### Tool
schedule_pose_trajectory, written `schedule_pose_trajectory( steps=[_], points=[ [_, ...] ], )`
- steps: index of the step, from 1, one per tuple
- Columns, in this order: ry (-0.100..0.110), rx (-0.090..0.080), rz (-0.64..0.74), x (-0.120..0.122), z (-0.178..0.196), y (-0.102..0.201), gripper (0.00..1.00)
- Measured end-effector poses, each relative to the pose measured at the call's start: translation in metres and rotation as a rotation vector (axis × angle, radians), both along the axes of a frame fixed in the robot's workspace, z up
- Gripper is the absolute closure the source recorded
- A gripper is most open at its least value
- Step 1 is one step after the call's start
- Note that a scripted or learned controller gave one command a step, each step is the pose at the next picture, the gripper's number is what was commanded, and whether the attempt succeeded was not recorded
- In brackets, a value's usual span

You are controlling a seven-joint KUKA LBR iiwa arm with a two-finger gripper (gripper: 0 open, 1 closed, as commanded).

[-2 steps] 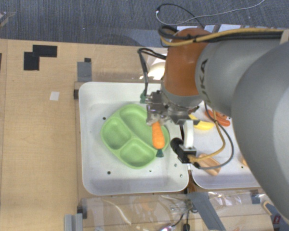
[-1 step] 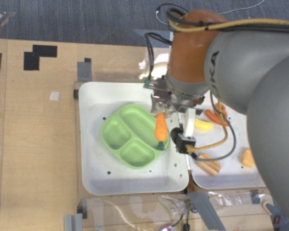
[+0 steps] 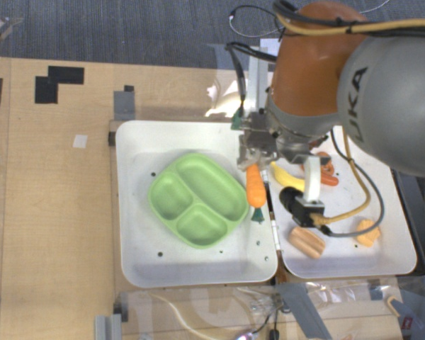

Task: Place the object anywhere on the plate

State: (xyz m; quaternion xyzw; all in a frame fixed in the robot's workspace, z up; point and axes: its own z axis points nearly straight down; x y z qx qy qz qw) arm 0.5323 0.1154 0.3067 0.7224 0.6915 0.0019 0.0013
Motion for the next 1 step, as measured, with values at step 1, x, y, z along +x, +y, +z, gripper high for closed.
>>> schedule_pose_trajectory(
  steps=[1],
  points=[
    [0.0, 0.0, 0.0, 0.0, -0.0001, 0.0, 0.0]
  ],
)
